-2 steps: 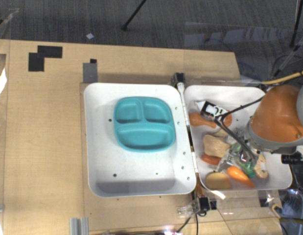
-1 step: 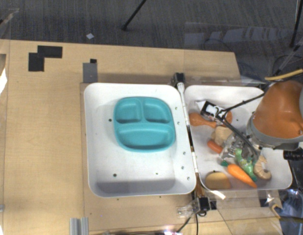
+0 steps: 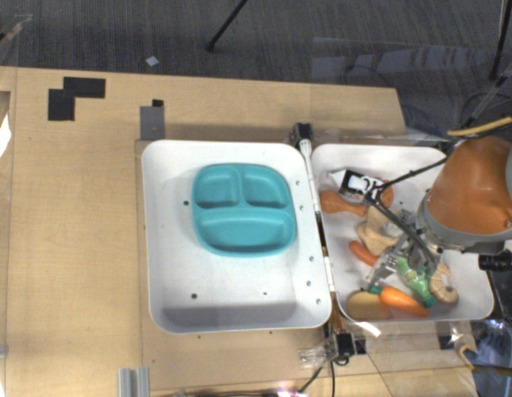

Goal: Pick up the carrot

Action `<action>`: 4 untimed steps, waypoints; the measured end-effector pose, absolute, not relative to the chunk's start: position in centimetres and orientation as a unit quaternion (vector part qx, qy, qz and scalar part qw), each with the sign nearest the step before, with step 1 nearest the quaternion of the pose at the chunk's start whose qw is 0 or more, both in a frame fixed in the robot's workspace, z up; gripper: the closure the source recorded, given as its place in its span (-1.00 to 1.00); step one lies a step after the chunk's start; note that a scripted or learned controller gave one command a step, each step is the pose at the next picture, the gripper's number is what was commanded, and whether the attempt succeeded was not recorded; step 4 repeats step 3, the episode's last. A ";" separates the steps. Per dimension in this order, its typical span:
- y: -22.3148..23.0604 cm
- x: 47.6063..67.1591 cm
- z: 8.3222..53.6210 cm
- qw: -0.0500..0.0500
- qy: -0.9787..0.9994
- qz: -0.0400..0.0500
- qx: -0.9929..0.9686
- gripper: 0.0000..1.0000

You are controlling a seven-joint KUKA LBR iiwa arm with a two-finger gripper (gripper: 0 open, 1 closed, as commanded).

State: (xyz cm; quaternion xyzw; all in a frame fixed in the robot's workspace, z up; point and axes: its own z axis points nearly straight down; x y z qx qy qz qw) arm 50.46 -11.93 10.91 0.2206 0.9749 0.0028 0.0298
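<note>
Gripper (image 3: 391,273) hung just above the carrot (image 3: 402,299), lined up to grab, but we couldn't tell its state.

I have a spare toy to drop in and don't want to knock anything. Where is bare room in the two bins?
The left bin has bare floor all round the teal divided plate, widest along its near edge. The right bin is crowded: the carrot and other toy food lie packed under the gripper.
</note>
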 end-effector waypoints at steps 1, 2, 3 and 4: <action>-9.3 55.8 9.5 0.015 0.939 0.003 0.343 -1.00; -9.0 61.7 8.7 -0.006 0.912 -0.002 0.411 -1.00; -9.1 64.4 9.1 -0.042 0.887 -0.014 0.460 -1.00; -9.1 64.4 9.1 -0.042 0.887 -0.014 0.460 -1.00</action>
